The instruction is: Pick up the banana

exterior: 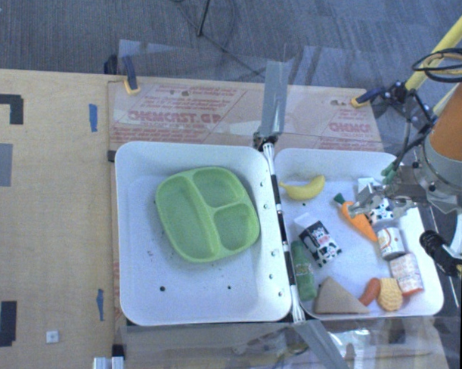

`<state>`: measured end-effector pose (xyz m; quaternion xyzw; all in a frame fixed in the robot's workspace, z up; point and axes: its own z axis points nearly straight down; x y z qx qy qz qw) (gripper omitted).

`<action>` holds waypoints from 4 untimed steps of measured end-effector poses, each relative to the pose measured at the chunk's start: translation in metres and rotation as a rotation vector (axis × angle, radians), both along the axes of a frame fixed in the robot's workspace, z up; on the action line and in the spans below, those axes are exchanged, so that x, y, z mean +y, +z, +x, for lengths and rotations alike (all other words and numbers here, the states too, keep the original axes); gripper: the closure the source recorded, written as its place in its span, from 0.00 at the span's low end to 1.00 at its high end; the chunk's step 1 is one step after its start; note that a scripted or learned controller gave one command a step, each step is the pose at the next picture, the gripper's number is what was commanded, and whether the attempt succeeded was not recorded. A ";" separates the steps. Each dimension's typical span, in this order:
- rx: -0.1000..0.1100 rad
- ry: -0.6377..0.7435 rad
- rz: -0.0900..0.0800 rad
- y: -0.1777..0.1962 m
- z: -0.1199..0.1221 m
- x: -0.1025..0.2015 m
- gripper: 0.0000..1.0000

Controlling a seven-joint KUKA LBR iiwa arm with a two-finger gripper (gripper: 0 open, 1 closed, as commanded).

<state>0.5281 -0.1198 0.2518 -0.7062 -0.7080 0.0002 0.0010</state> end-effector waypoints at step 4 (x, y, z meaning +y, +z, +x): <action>-0.009 0.033 -0.002 -0.164 0.127 0.020 0.00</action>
